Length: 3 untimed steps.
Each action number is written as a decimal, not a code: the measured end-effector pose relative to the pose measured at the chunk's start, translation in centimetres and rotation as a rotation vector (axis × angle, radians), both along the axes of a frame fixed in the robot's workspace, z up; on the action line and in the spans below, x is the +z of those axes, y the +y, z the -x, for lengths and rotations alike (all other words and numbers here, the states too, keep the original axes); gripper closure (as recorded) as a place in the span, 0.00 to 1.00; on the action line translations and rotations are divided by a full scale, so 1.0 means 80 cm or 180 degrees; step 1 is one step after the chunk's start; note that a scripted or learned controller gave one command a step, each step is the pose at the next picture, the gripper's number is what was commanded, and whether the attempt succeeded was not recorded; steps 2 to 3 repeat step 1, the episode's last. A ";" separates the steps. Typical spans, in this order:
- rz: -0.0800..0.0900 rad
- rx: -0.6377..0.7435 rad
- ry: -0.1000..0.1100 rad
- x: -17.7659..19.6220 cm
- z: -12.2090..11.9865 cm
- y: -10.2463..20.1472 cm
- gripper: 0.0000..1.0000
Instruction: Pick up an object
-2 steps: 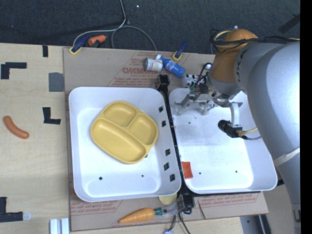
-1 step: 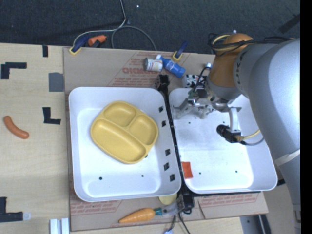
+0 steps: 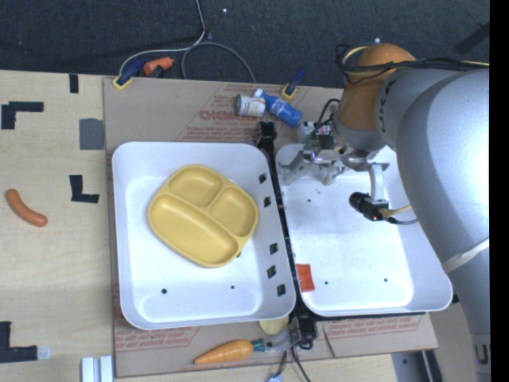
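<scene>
At the near edge of the surface (image 3: 56, 293) a toy carrot (image 3: 223, 352) lies just below the left bin (image 3: 135, 293), outside it. In the near left corner of the right bin (image 3: 429, 293) a small orange block (image 3: 305, 277) rests against the dividing wall; it is the one loose thing in that bin, with bare white floor all round it to the right and beyond.

The left bin holds a yellow divided plate (image 3: 203, 213), lying flat and a little tilted in plan, with open floor near its front wall.

The grey arm (image 3: 445, 150) comes in from the right and covers the right bin's far right part, its orange band (image 3: 374, 74) above the wrist. The pincer (image 3: 318, 161) sits low over the far left corner of the right bin, close to the dividing wall and well apart from the orange block. I cannot tell whether it is wide or narrow; nothing can be made out in it.

Beyond the bins, on the cardboard, lies a blue and white bottle (image 3: 269, 106) near a blue clamp (image 3: 294, 82); another clamp with an orange handle (image 3: 143, 70) sits farther left. A toy sausage (image 3: 25, 208) lies far left on the wood.
</scene>
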<state>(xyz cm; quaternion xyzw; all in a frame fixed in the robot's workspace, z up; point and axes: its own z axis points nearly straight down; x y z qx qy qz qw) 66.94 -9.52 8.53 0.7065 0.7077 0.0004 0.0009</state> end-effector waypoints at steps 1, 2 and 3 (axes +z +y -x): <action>-0.0012 0.0015 -0.0009 0.132 0.083 0.079 0.00; -0.0012 0.0015 -0.0009 0.132 0.083 0.079 0.00; -0.0012 0.0015 -0.0009 0.132 0.083 0.079 0.00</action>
